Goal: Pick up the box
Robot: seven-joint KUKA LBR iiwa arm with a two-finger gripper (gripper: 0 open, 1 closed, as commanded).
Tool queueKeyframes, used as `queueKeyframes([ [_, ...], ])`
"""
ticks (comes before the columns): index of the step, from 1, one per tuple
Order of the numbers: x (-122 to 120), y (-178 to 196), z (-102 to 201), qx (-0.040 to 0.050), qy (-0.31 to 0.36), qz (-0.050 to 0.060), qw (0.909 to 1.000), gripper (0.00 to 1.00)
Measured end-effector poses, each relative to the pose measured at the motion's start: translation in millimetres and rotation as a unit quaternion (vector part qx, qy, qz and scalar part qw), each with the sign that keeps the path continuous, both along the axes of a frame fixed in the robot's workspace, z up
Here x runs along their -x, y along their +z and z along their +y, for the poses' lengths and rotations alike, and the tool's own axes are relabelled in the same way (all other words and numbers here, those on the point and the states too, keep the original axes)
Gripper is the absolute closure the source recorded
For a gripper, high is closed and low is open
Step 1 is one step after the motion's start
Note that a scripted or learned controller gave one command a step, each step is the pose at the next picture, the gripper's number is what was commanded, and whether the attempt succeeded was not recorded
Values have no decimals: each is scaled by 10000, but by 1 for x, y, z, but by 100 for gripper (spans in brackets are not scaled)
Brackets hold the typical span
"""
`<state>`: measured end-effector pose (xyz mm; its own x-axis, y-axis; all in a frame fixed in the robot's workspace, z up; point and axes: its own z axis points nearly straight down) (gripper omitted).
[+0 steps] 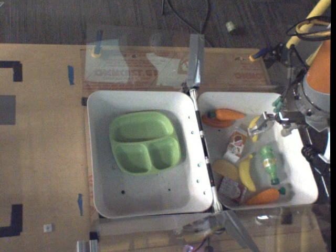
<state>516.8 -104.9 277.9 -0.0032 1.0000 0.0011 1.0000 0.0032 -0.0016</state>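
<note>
1. Over the right bin (310, 185), near its upper right part: the gripper (276, 121), hanging from the grey arm (315, 96) with its orange band (321, 70). Two pale fingers stand apart with a gap between them; nothing sits in that gap. One fingertip (268, 118) lies close to a yellow item (255, 126) at the bin's upper middle, but whether they touch cannot be told.
2. Box (235, 145): small white carton with a red-brown print, lying tilted on the floor of the right bin, left of centre, below and left of the gripper and apart from it.
3. Carrot, upper (227, 115): orange with a green end, lying along the top wall of the right bin, partly over a red-orange item beneath it.
4. Banana (246, 173): yellow, lying below the box, between a tan round piece (226, 168) and a green bottle (269, 165).
5. Green bottle: clear green, lying on its side, cap toward the lower right.
6. Carrot, lower (263, 196): orange, against the bin's near wall.
7. Packet (231, 189): reddish print, in the lower left corner, partly covered by the banana and the tan piece; print unreadable.
8. Left bin (105, 193): holds a green divided plate (145, 142) with three compartments.
9. Arm's upper part: cut off by the picture's right edge; yellow and black cables (310, 28) run beside it.
</note>
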Motion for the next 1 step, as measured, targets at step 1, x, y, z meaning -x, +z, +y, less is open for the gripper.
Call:
queueKeyframes([
  [1, 35, -184, 11, 5, 221, -22, 9998, 0],
])
